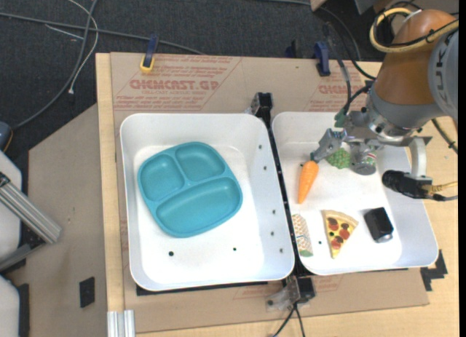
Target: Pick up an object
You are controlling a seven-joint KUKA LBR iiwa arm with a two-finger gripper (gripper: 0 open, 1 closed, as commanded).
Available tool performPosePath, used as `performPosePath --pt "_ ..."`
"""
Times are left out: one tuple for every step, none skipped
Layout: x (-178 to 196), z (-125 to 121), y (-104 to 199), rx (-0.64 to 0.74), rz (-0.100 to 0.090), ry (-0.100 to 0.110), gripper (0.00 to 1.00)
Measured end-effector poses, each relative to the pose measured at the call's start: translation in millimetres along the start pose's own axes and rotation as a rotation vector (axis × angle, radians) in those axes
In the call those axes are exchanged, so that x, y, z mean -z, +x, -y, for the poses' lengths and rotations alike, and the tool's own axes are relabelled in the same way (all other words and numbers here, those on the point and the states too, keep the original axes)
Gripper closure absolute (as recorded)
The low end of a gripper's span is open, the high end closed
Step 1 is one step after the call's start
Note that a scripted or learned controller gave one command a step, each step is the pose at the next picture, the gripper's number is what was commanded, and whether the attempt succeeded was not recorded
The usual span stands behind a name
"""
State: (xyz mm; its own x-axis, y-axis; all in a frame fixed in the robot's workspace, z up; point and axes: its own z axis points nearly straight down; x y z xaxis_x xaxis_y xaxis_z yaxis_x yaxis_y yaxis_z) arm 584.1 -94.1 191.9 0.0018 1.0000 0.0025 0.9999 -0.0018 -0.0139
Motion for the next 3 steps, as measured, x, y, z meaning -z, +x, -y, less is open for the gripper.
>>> performPosePath --pt "6 -3 0 0.002 0.001 -0.013 0.0" --pt "-54 -2 3 0.001 0.001 -0.009 0.0" --pt "-107 -1 4 0.001 0.0 -0.006 0.0"
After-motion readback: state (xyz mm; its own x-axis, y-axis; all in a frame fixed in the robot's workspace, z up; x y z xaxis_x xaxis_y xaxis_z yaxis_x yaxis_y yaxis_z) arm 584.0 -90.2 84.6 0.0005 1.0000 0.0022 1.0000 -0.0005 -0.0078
